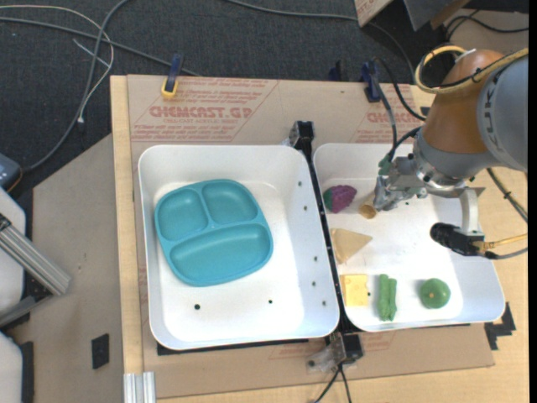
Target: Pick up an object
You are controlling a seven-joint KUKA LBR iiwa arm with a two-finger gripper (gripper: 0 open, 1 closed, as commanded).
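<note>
My gripper (383,198) hangs low over the upper middle of the right bin (470,309). A small tan round piece (367,211) lies just left of and below its tips. A purple bunch of grapes (340,196) sits further left near the divider. Lower in that bin are a tan wedge (350,242), a yellow square block (355,290), a green bean pod (386,296) and a green round fruit (434,293). I see nothing between the gripper's fingers.
The left bin (168,309) holds a teal divided plate (214,230). A black clamp (302,133) sits at the top of the divider between the bins. Cardboard surrounds both bins, with cables on the dark floor behind.
</note>
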